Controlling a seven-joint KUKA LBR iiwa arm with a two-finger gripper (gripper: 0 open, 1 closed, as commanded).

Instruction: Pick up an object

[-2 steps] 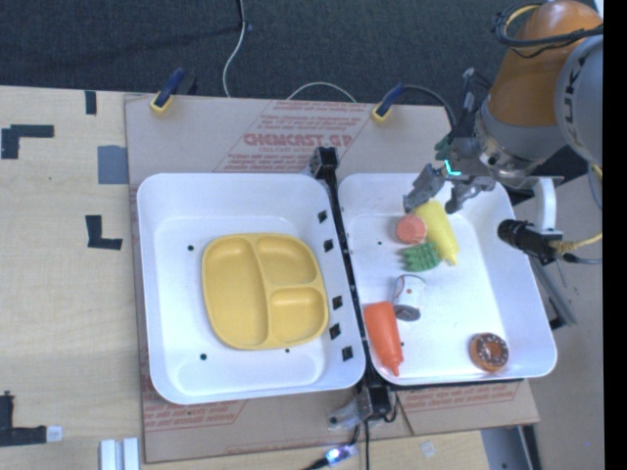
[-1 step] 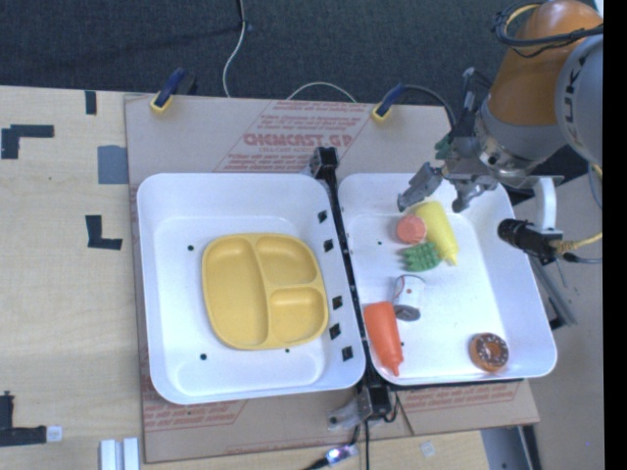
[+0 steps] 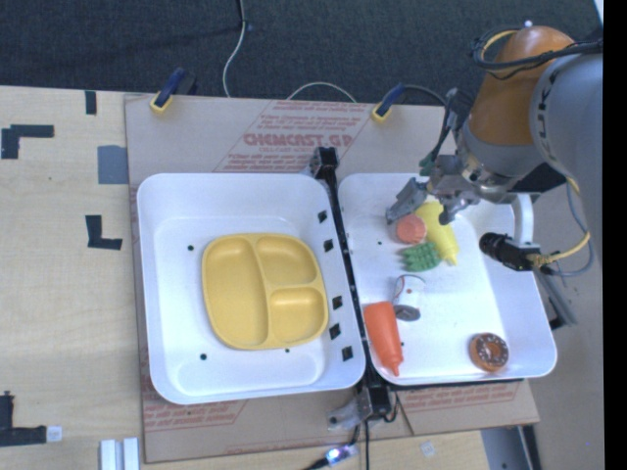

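Cardboard over a wooden bench carries two white bins side by side, and from our overhead camera we count one yellow divided plate (image 3: pixel 265 290) in the left bin (image 3: pixel 162 213), while the right bin (image 3: pixel 529 311) holds one orange carrot-like bottle (image 3: pixel 384 335), one chocolate donut (image 3: pixel 489 352), one small grey-and-white piece (image 3: pixel 407 298), one green leafy toy (image 3: pixel 421 257), one red round toy (image 3: pixel 410 229) and one yellow corn-like toy (image 3: pixel 441 235). We see the gripper (image 3: pixel 427 202) hanging over that bin's back half with its fingers spread and nothing between them; the corn sits just below and slightly toward the bin's front, long axis running back to front with a slight slant, the red toy touching its left side, so we judge a short drop reaches it.
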